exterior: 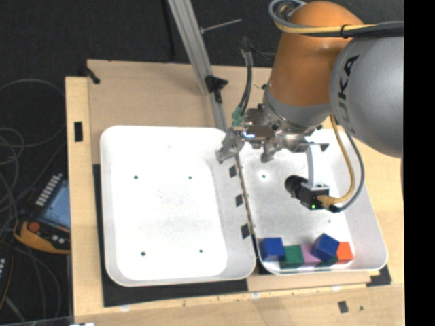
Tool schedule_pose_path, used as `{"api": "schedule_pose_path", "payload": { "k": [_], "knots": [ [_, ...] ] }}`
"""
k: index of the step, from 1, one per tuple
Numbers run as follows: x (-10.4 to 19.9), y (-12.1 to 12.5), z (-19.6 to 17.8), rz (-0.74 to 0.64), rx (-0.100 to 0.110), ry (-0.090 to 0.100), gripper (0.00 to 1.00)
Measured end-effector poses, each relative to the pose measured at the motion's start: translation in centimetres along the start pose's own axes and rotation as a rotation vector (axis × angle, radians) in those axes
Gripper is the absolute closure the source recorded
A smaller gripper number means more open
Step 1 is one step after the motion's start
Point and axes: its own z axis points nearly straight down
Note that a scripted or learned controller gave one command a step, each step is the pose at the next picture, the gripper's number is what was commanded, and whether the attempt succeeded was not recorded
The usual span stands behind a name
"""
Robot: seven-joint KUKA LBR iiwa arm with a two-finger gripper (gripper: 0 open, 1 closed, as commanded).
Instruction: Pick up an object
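Observation:
Several small blocks lie in a row along the front edge of the right bin (363, 209): a blue block (272, 248), a green block (293, 255), a pink piece (310, 254), a second blue block (326, 246) and an orange block (344, 251). My gripper (248, 151) hangs over the back left of the right bin, near the divide between the bins, well behind the blocks. Its fingers (228, 152) stand spread apart with nothing between them. The arm's orange band (316, 46) and grey body hide the bin's back right corner.
The left bin (163, 202) sits beside the right one. A slanted metal rail (194, 46) rises from behind the bins. A small black device on a cable (304, 190) hangs from the wrist over the right bin. A hand-held pendant (47, 216) lies off the bench at left.

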Motion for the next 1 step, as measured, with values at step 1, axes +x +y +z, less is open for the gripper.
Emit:
{"api": "schedule_pose_path", "payload": {
  "k": [1],
  "knots": [
    [-7.42,-1.65,-8.97,0.011,-0.002,-0.004,0.0]
  ]
}}
